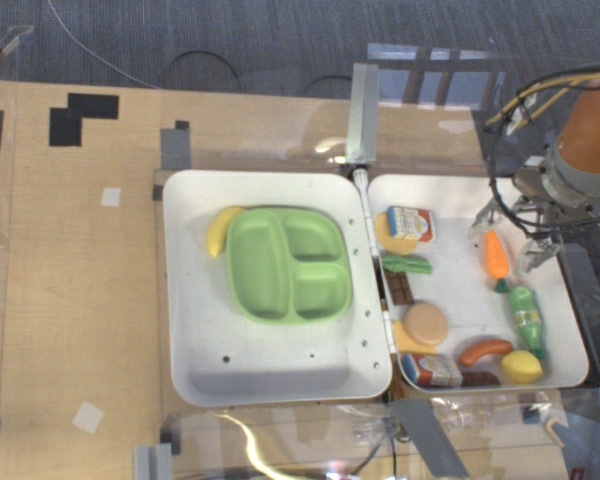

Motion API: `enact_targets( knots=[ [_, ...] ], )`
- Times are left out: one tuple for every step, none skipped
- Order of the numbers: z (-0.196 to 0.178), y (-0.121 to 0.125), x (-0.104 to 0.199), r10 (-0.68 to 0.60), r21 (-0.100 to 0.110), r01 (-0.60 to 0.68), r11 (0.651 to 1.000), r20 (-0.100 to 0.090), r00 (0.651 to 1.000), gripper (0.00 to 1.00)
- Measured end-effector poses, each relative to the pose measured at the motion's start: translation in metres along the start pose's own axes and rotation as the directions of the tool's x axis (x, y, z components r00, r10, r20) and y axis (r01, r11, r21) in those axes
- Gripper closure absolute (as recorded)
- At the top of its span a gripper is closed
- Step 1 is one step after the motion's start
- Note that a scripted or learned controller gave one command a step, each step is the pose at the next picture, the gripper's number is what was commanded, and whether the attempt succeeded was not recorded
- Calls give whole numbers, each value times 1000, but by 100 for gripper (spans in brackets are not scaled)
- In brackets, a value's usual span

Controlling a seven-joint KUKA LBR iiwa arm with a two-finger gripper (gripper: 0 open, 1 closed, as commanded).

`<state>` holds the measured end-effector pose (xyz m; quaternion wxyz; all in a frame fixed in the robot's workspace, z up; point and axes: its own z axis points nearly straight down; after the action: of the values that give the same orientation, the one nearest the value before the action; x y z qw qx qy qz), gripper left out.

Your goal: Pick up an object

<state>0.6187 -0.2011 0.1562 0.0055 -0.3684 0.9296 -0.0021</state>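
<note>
claw: spread open above the right bin, nothing gripped
carrot: lying in the bin between the fingers, likely target
done: claw placed over the carrot
left: closing and lifting, judged not yet started

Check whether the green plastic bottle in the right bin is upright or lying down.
Lying down. The green plastic bottle rests lengthwise on the right white bin's floor, near the yellow lemon.

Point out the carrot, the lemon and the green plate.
carrot (495,255), camera view, middle of its orange body.
lemon (521,366), camera view, centre of its yellow skin.
green plate (286,264), camera view, the ridge between its compartments.
</note>
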Motion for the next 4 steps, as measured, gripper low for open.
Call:
enact_targets(
  knots=[
    [60, 1, 8, -54, 14, 54, 998, 6, 999, 0],
    [66, 28, 34, -45, 3, 45, 999, 2, 999, 0],
    [64, 61, 50, -30, 6, 30, 1000, 2, 1000, 0],
    [68, -1, -42, 278, 1, -278, 960, 2, 960, 0]
  ],
)
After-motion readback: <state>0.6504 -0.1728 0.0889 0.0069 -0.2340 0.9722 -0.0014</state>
